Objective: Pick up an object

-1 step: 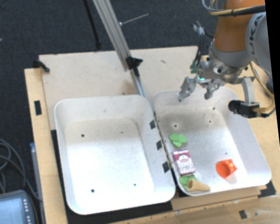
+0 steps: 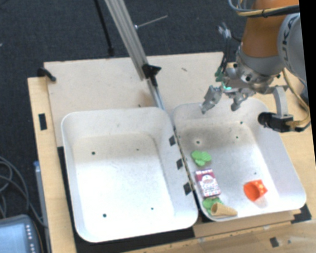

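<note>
I see the claw (image 2: 221, 100) over the far edge of the right bin (image 2: 273, 156), fingers spread and nothing between them. In that bin I note a green piece (image 2: 201, 158), a red-and-white carton (image 2: 207, 183), an ice-cream cone (image 2: 223, 209) and an orange cup (image 2: 255, 190). The left bin (image 2: 123, 171) sits alongside on the desk (image 2: 86, 85).
</note>
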